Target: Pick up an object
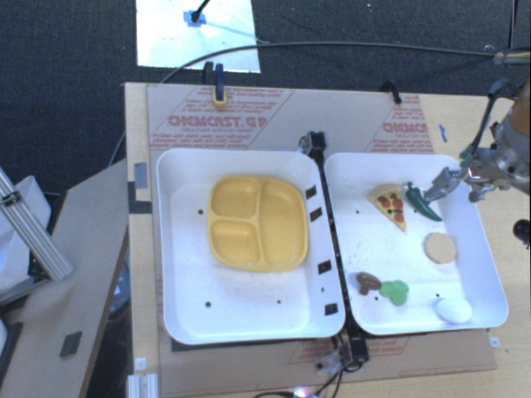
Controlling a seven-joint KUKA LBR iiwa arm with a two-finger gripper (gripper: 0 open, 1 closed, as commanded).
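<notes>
Over in the left bin (178, 247) sits a yellow divided plate (257, 222), three compartments, lying flat and well away from the action. Crossing the divider into the right bin (489, 297), there's a spread of toy food: a pizza slice (390, 206) at the far side, a brown mushroom piece (367, 283) touching a green leafy piece (395, 292) near the front, a tan round cookie (440, 248) mid-bin, a white egg (454, 309) in the near right corner. And here's the one that matters: a dark green pepper (421, 203), slim and curved, its long axis running from far-left to near-right, lying just right of the pizza slice. The gripper (440, 186) comes in from the right, its tip right at the pepper's far end; contact can't be made out. Whether it is spread or closed cannot be told from this angle. The pepper looks like the likely target, lying just below and left of the tip.
</notes>
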